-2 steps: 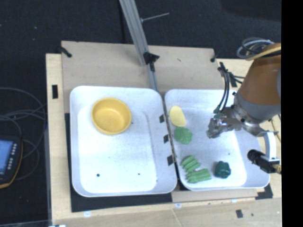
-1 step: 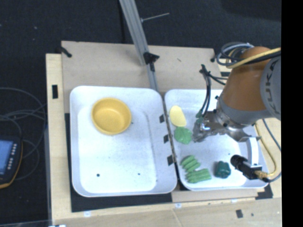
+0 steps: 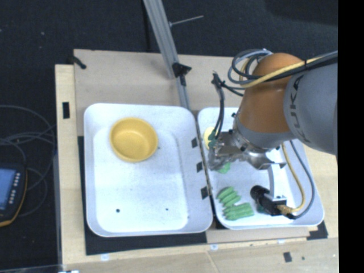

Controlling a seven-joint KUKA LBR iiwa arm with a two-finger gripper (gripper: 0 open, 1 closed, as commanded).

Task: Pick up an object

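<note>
floor: dark, cables trailing; a handheld screen lies off the counter, well away from the gripper.
counter: pale counter carrying two white bins side by side; a slanted metal rail rises behind the gripper.
gripper: the gripper is low in the right bin, hard against the wall shared with the left bin. The wrist blocks the tip, so I can't tell whether it is spread or closed.
likely target: a small green piece right at the gripper tip, touching or nearly so. I can't confirm it is being pinched.
why there: my read is that it is going for whatever sits nearest the dividing wall. That is a tight spot with a risk of clipping the wall.
other candidates: two ribbed green pieces just in front of the gripper, lying flat, close together and free to grab. A yellowish thing sits just behind the gripper, partly hidden.
bowl: the yellow bowl stands upright in the left bin, well off to the gripper's side across the wall. It is not in play for this reach.
status: the pick is not confirmed and nothing is visibly lifted.
</note>
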